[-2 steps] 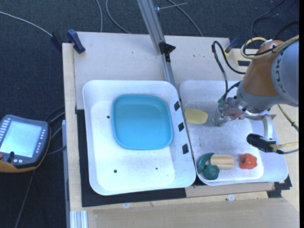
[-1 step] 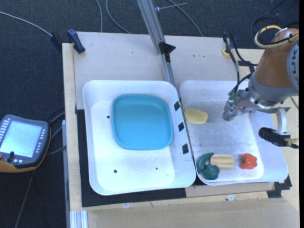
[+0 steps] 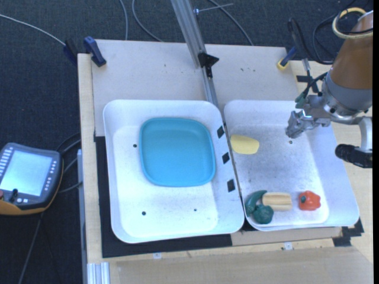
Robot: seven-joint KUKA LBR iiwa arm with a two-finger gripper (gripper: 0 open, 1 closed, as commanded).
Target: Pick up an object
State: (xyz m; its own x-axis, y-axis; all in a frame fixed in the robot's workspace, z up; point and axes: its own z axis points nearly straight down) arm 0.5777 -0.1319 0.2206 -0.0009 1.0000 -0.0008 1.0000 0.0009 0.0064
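Gripper (image 3: 294, 126) is hanging over the upper part of the right bin (image 3: 337, 176), nothing between the tips afaict; can't tell from here whether it's spread or pressed together, too small/blurred. Closest candidate is the yellow piece (image 3: 244, 144), sitting below-left of the tool, near the divider w/ the left bin (image 3: 118, 158). It's looking like a smooth rounded plastic toy, prob light and stiff, a bit slippery, so I'd be pinching across its short axis at the middle, not the tapered ends. Other options are lying well below the tool along the bin's near wall: green item (image 3: 259, 207), touching a tan block-ish piece (image 3: 277, 201), and a red-orange piece (image 3: 308, 200) just beside that. Those are crowding each other and hugging the wall, so finger clearance is looking tight; red one is round, likely to roll out. Blue plate (image 3: 177, 151) is sitting in the left bin, well apart from the tool, flat, poor grab. Yellow one is looking like the easiest pick imo.
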